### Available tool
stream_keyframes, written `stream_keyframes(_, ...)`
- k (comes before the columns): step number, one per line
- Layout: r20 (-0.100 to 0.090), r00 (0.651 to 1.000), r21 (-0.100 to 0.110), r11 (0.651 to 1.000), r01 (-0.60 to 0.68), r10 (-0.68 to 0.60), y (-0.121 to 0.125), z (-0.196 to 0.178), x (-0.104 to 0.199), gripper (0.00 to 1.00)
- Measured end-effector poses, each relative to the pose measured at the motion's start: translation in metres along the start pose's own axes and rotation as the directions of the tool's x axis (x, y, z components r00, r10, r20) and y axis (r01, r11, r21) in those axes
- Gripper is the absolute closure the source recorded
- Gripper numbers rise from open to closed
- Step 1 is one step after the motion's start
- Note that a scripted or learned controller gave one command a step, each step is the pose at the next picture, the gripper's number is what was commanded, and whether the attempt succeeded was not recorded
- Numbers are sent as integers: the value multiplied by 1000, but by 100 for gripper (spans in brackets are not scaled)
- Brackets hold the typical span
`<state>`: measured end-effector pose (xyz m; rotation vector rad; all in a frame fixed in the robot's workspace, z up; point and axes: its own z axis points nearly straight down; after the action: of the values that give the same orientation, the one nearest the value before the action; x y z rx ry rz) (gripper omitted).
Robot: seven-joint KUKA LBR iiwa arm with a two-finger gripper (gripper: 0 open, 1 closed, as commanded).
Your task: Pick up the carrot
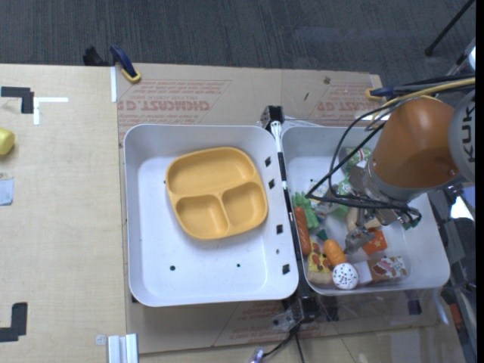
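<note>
the carrot (302,229) lies along the right bin's (431,274) left wall, hemmed by clutter. the end effector (361,233) hangs just right of it, its state i cannot tell. the left bin (151,263) has open floor around a yellow plate (216,191).

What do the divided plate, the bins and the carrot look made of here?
Divided plate: likely matte yellow-orange plastic, with an even colour and moulded compartments.
Left bin and right bin: seemingly smooth white plastic, with rounded moulded rims.
Carrot: probably a plastic or rubber toy, uniformly orange with a green top.
</note>
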<state>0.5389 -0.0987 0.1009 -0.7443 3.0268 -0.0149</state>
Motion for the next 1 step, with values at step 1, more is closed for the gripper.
stream_keyframes(1, 12, 953, 8, 953, 302, -302, 15, 0, 35, 0)
